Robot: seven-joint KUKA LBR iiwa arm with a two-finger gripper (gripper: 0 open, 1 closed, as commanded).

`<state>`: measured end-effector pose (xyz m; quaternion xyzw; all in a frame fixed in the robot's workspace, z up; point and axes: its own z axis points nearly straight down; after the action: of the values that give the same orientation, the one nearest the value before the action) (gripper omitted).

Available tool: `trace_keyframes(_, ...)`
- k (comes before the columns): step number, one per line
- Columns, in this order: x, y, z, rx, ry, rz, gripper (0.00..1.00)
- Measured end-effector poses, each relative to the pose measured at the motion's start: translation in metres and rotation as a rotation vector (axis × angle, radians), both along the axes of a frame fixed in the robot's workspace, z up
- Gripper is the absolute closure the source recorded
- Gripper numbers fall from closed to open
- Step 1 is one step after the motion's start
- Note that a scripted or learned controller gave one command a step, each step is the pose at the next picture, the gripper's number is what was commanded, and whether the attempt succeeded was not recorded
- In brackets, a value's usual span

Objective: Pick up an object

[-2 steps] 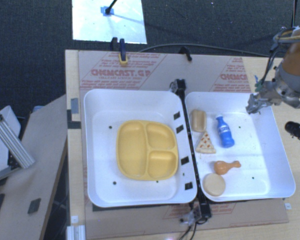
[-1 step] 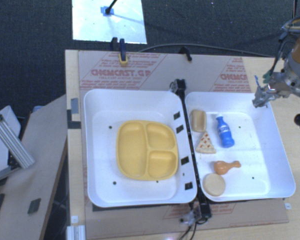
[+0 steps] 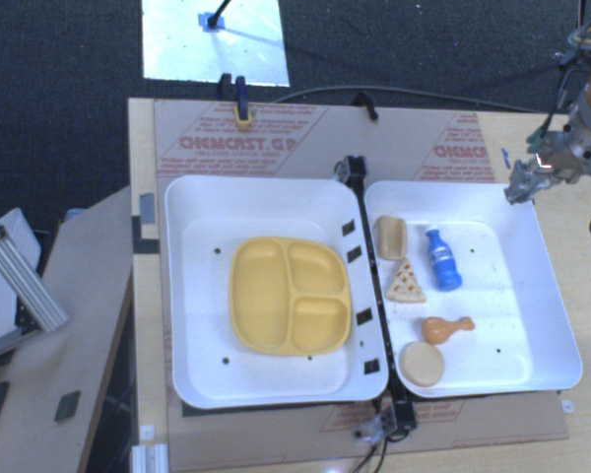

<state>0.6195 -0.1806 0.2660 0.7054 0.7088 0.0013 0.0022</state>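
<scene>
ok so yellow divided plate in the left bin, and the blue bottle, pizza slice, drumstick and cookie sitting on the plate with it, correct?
Not quite. The camera view shows the yellow divided plate alone in the left bin. The blue bottle, pizza slice, drumstick and cookie lie in the right bin, on its white floor, not on the plate.

Glossy white plastic bins (image 3: 276, 197), smooth matt yellow plastic tray (image 3: 288, 295).
</scene>
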Motion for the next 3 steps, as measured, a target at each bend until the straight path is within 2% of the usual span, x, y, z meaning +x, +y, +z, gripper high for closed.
trace_keyframes(2, 0.018, 0.089, -0.019, 0.002, 0.003, 0.004, 1.0)
trace_keyframes(3, 0.02, 0.139, -0.014, 0.002, 0.002, 0.004, 1.0)
